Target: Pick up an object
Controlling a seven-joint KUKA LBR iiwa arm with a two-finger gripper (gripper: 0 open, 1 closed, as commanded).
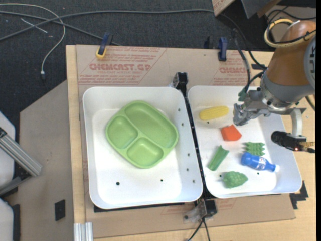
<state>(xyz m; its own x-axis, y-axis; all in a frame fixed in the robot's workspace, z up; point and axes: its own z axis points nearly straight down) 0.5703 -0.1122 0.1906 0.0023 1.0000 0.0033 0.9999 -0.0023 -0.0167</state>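
Note:
The right bin [281,185] holds a yellow corn cob [213,113], an orange-red block [230,133], a green pepper-like stick [217,158], a green leafy piece [254,147], a blue bottle with a white cap [258,162] and a green broccoli-like piece [234,179]. My gripper [239,115] hangs over the upper part of that bin, just right of the corn and just above the orange-red block. Nothing shows between its fingers.
The left bin [100,179] holds a light green divided plate [142,133]. A black clamp [180,79] sits at the top of the seam between the bins. Blue clamps [104,44] [222,49] grip the board's far edge.

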